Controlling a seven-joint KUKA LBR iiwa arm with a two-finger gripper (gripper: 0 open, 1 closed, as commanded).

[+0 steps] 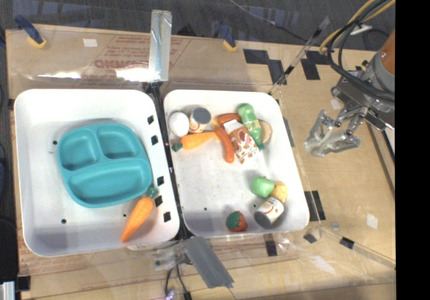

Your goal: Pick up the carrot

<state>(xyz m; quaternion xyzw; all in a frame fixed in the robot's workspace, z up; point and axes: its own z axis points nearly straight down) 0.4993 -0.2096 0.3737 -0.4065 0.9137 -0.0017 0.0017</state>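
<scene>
The carrot (138, 217) lay in the left bin (30, 158), at its near right corner, tilted with its green top touching the near right edge of a teal divided plate (103, 163). The jaws (330, 137) hung well to the right, over the bare worktop (349, 205) outside the right bin (201, 191), parted and holding nothing. In the right bin a second, smaller carrot (195, 141) rested at the far left beside a white egg (179, 123) (a sausage (226, 137) and a small carton (243, 143) crowded just to its right). A strawberry (236, 221) sat against the near wall, with a green pear (263, 187) close by.
</scene>
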